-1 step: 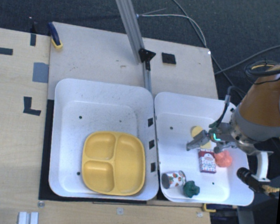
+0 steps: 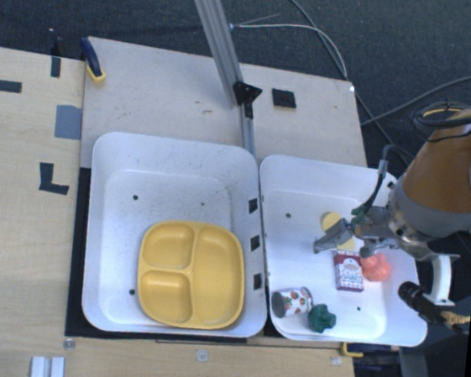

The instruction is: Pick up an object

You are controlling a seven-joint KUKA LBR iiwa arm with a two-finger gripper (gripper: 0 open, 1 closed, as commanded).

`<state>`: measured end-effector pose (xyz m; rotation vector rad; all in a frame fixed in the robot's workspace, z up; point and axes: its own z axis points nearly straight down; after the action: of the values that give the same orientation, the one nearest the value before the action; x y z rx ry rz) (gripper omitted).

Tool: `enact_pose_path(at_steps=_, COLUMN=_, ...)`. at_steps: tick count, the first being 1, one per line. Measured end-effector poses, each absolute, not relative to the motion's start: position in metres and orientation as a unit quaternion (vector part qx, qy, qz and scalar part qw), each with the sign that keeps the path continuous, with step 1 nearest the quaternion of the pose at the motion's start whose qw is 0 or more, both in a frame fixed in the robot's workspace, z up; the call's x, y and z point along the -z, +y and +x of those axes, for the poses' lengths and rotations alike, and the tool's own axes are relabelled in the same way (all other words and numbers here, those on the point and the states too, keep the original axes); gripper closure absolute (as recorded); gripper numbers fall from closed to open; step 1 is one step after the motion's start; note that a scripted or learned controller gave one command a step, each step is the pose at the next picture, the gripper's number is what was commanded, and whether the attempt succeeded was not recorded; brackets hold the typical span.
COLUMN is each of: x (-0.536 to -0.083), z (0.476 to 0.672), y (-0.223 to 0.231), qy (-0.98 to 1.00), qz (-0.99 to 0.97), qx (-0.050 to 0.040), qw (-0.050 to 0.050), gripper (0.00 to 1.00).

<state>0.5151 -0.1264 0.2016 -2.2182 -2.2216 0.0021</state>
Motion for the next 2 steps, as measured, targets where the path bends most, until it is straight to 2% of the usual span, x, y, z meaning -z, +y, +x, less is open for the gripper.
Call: enact_pose_path(at_steps=2, x=-0.100, z=0.519, y=-0.132, qy=-0.707, qz=-0.707, qx=-0.0017, qw=0.002, gripper=0.00)
